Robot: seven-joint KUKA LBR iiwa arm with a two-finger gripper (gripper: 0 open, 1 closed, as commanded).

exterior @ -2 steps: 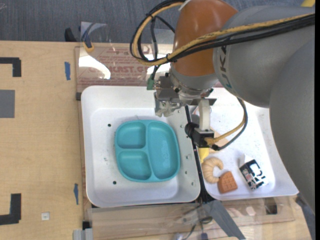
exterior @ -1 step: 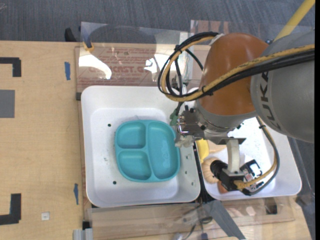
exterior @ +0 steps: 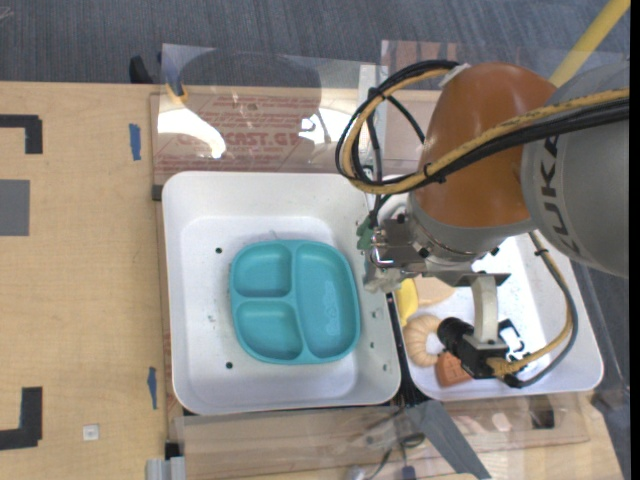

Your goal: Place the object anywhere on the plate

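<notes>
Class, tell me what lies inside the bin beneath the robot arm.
A yellow piece, a tan ring-shaped item and a reddish piece show; the arm covers the rest of the bin.

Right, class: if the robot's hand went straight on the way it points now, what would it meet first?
Probably the yellow piece lying in the right bin, just under the hand, with a pale ring beside it; depth is unclear from this angle.
</notes>
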